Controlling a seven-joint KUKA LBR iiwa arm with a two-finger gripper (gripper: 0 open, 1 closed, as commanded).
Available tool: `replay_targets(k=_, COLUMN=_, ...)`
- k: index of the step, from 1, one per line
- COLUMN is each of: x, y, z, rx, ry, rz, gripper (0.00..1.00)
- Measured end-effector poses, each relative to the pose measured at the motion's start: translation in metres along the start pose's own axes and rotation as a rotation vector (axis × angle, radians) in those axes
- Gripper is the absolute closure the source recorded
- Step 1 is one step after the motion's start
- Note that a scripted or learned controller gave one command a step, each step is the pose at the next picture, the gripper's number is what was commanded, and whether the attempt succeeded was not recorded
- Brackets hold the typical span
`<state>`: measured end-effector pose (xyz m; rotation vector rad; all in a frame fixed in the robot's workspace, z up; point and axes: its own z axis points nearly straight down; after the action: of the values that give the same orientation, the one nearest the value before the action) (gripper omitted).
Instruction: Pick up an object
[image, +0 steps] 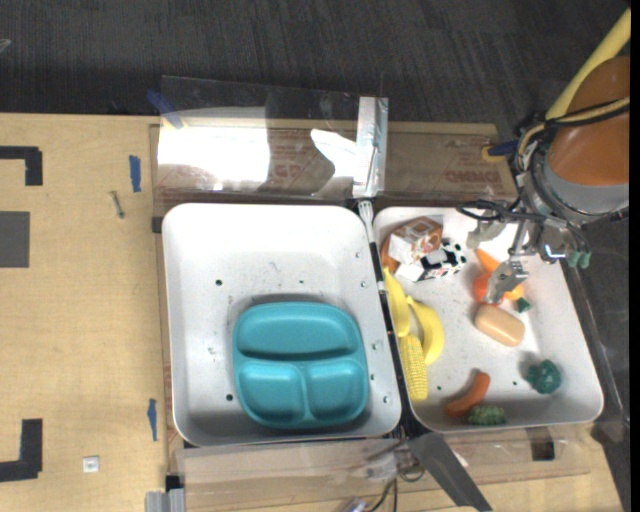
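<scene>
1. While the arm (585, 150) reaches in from the upper right, its gripper (512, 272) hangs over the upper right part of the right bin (590, 385), fingers pointing down.
2. Whether the fingers are apart or together cannot be told at this size; nothing can be seen held between them.
3. At the gripper's tips lies an orange carrot-like piece (487, 272), touching or just beside them; which of the two is unclear.
4. Just below the gripper rests a tan bread-like roll (499, 325), near the middle of the right bin.
5. Left of the gripper, in the bin's upper left corner, a small printed packet (415, 243) and a black-and-white cow toy (441, 263) lie together.
6. Along the bin's left wall sit a banana (428, 328) and, below it, a corn cob (413, 366), both well apart from the gripper.
7. Toward the bin's lower edge lie a red-orange sausage-like piece (467, 393) and a green leafy item (487, 415), with a dark teal rounded item (544, 376) to the right.
8. A teal divided plate (298, 364) sits in the left bin (190, 240).
</scene>
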<state>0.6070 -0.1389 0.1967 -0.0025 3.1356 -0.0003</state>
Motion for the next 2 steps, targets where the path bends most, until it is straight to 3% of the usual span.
replay_targets(k=1, x=-0.024, y=-0.050, z=0.089, rx=-0.001, ry=0.008, rz=0.012, gripper=0.00)
replay_targets(k=2, x=-0.007, y=-0.051, z=0.109, rx=0.000, ry=-0.001, rz=0.065, gripper=0.00)
